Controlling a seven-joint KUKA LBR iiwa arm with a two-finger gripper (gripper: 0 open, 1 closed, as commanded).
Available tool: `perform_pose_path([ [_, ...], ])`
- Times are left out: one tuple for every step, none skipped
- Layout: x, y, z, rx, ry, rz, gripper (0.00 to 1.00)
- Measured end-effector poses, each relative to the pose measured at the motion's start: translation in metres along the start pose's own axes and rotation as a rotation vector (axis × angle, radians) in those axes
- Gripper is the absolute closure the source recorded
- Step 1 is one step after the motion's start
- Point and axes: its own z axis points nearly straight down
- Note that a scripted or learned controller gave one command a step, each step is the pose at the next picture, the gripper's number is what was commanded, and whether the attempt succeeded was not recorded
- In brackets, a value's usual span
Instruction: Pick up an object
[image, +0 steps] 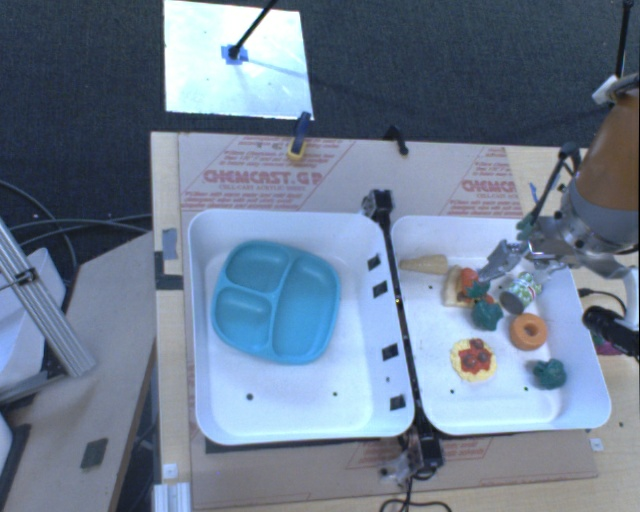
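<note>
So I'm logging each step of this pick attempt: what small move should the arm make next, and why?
Probably a short descent: the gripper hovers over the cluster in the right bin, above the green toy beside the orange donut, with nothing visibly between its fingers.

Setting: robotics lab. Evidence: desk (260, 165) topped with a protective sheet printed CHEMCAST; two white bins (300, 420) side by side; aluminium framing (40, 310) at left; loose cables (60, 235) on dark carpet (80, 90); toy food (474, 359) as test objects; grey-and-orange arm (605, 190) at right.

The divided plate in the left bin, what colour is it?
Light blue plate, seen in the camera view.
</note>
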Motion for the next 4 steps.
perform_pose_path([
  [-0.041,-0.07,0.126,0.013,0.002,0.009,0.0],
  [-0.09,-0.016,0.165,-0.015,-0.006,0.002,0.0],
  [-0.043,-0.01,0.164,-0.021,-0.015,0.0,0.0],
  [0.005,0.034,0.164,-0.017,-0.01,-0.003,0.0],
])
